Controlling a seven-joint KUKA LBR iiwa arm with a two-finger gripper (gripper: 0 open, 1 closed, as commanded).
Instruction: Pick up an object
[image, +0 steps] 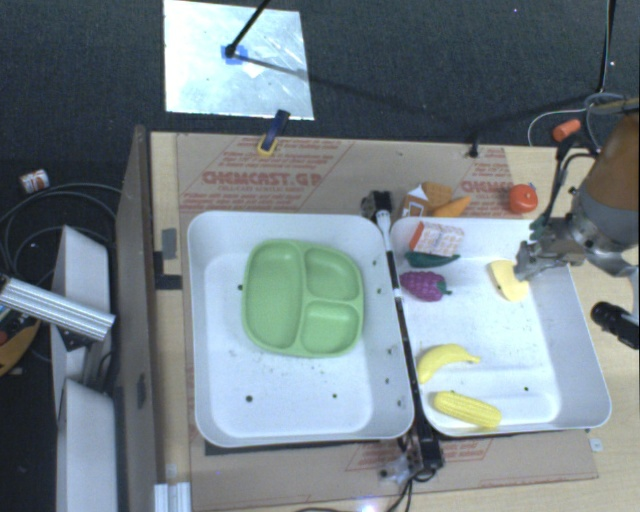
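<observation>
A: Gripper (533, 262) sits low in the right bin (560, 385), touching a pale yellow piece (508, 281).

B: Finger spread cannot be told; banana (445, 358) and corn (465, 408) lie near the front.

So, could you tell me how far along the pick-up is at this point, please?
Nothing looks lifted yet: the banana, corn and purple grapes all lie in the right bin. In hand: the gripper is down at the yellow piece by the bin's far side. Left: a visible grasp and lift.
</observation>
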